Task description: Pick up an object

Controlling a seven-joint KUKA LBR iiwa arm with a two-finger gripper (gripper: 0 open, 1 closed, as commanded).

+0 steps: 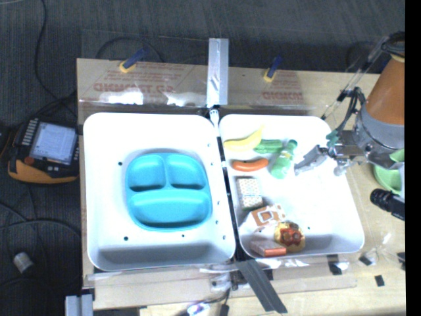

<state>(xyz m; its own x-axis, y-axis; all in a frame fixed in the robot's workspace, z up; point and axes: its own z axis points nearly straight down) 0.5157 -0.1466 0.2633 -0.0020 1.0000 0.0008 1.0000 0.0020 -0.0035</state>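
the gripper is hanging over the right side of the right bin, its two fingers spreading open with nothing between them, one pointing left toward the cluster of toys and the other pointing down beside it.

nearest the tips, a green bottle is lying tilted, just beside an orange carrot-like piece and a yellow banana. any of these could be the object to pick. they are sitting so close together that, in my judgement, closing fingers could be nudging one aside or catching two at once. the bottle is looking smooth and rounded, so it may be rolling or squirting out of a pinch.

further toward the front of the bin, a speckled grey block, a small orange-and-white box and a red-and-yellow lump are crowding near the wall, leaving little room for a finger on that side.

the left bin is holding a blue divided tray. both bins are resting on a pale wooden bench, with dark carpet and a small screen device lying off to the left.
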